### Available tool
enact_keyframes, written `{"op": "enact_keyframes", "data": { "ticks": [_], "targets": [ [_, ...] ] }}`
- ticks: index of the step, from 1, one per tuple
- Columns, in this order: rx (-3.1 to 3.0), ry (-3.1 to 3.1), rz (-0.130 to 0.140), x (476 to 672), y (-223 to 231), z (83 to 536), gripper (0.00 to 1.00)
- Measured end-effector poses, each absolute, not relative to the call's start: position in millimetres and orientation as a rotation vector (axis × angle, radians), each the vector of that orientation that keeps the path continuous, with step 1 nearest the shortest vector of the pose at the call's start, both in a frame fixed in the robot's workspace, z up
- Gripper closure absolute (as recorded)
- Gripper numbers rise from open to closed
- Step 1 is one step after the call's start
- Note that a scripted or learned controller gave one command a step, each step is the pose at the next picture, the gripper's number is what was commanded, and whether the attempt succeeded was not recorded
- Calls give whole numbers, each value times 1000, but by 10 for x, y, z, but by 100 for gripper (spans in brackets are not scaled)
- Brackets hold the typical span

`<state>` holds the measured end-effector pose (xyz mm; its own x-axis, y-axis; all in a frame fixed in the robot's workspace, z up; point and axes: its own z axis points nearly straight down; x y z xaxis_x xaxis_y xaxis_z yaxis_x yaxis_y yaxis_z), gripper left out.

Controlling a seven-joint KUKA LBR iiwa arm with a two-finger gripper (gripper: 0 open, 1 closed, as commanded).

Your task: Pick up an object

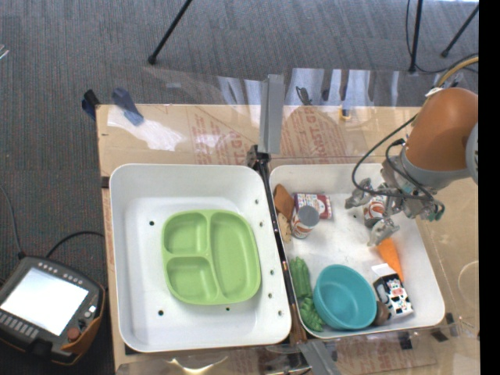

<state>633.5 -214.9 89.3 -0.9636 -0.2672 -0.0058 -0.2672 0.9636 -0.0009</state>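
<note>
The grey arm with the orange band reaches in over the right shallow white plastic bin [434, 283], which serves here as the reference for all positions. The two-finger gripper [383, 226] sits low over the bin's upper right quarter. Its fingers appear to hang spread, with a small red-and-white can-like item [376, 208] visible just behind them, but nothing is seen pinched between them; I judge the gripper not to be holding anything.

Contents of the right bin: an orange carrot-shaped toy [391, 257] lies just below the gripper, pointing down the bin's right side. A small black-and-white printed carton [394, 295] lies in the lower right corner. A round teal plastic bowl [344, 297] stands upright at the lower middle, touching or nearly touching the carton. A green leafy vegetable toy [304, 292] lies along the lower left wall. A grey-topped cylindrical can [305, 220] stands near the upper left, with a flat red-and-white packet [319, 204] just behind it and a brown oblong item [283, 201] against the left wall.

To the left of this bin, the second white bin [133, 194] holds a light green three-compartment plastic tray [211, 256], lying flat at its middle.

Assessment: the clutter is loose, as suits a pick-any-item trial. The gripper's low position suggests the can-like item or the carrot is the target. The carrot's tapered, smooth form may slip from a two-finger pinch.
</note>
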Motion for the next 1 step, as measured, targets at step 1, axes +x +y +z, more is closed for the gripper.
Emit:
{"op": "enact_keyframes", "data": {
  "ticks": [1],
  "targets": [
    [-336, 3120, 5, 6307, -2139, 880, 0]
  ]
}}
